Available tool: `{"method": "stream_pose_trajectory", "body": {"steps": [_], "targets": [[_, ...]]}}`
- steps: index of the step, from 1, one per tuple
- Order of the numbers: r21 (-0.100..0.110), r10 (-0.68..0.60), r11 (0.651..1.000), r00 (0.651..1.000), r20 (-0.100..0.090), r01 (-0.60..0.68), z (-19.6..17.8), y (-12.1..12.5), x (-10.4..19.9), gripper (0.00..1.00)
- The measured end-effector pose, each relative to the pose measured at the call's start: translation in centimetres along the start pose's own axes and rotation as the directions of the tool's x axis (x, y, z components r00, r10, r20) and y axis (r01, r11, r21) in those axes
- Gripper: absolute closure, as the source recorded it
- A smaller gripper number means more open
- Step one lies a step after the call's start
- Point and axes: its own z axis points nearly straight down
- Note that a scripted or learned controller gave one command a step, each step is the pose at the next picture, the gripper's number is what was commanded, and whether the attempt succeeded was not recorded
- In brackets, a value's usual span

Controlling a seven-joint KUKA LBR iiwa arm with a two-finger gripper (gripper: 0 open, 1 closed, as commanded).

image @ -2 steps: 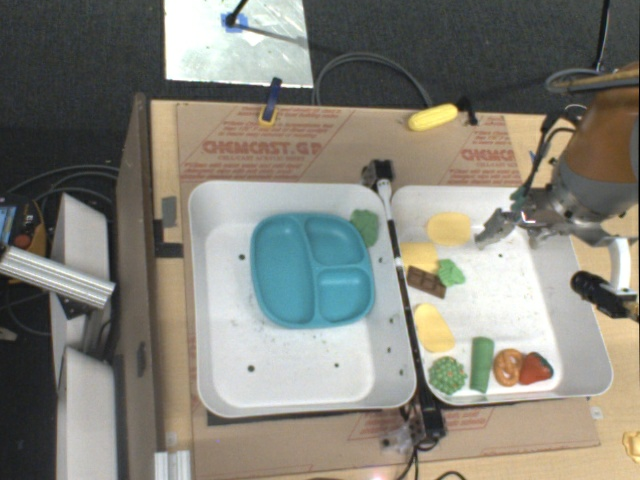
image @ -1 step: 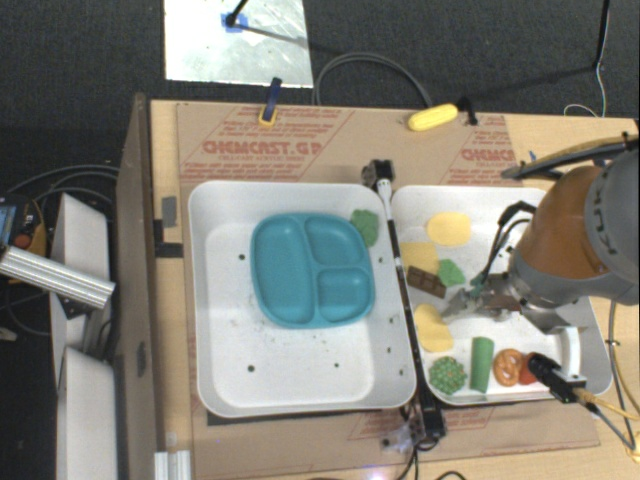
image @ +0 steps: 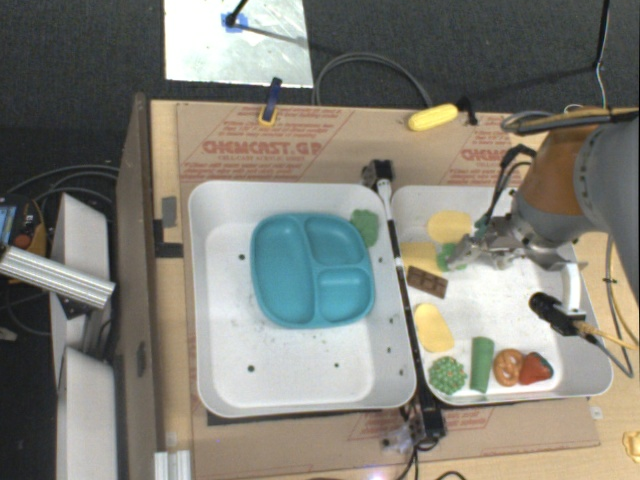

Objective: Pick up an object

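- Over the right bin [image: 590, 368], near its top, I see my tool [image: 470, 251] hanging low at the end of the grey arm [image: 600, 183].
- I cannot tell if it is grasping or let go, because it is small and blurry from up here.
- Right under it sits a small green thing [image: 447, 258], just beside a yellow round food [image: 449, 226]. I think this is the thing to pick.
- These two are so close that the tool may bump the yellow one and push both away.
- Close by lies a brown bar [image: 427, 282] on a pale slice. A sideways slip could knock it too.
- Farther down the bin I see a yellow oval [image: 433, 326], a green ball [image: 447, 374], a green stick [image: 482, 362], an orange roll [image: 507, 366] and a red piece [image: 536, 367]. They are well apart from the tool, so I think they are safe.
- The green thing looks small, so a grab may close on air.
- Left of all this, the other bin [image: 215, 268] holds a blue tray [image: 312, 270] with a green leaf [image: 365, 226] at its corner.
- The middle wall between the bins is near, and the tool may hit it if it drifts left.
- Both bins sit on the counter [image: 300, 138].
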Motion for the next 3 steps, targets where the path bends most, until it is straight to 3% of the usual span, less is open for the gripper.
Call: {"method": "stream_pose_trajectory", "body": {"steps": [1,2,3], "targets": [[0.004,0.0,1.0,1.0,-0.002,0.0,0.0,3.4,-2.3,0.0],[0.003,-0.004,1.0,1.0,-0.005,0.004,0.1,7.1,2.6,0.0],[0.007,0.0,1.0,1.0,-0.002,0.0,0.1,6.8,2.2,0.0]]}}
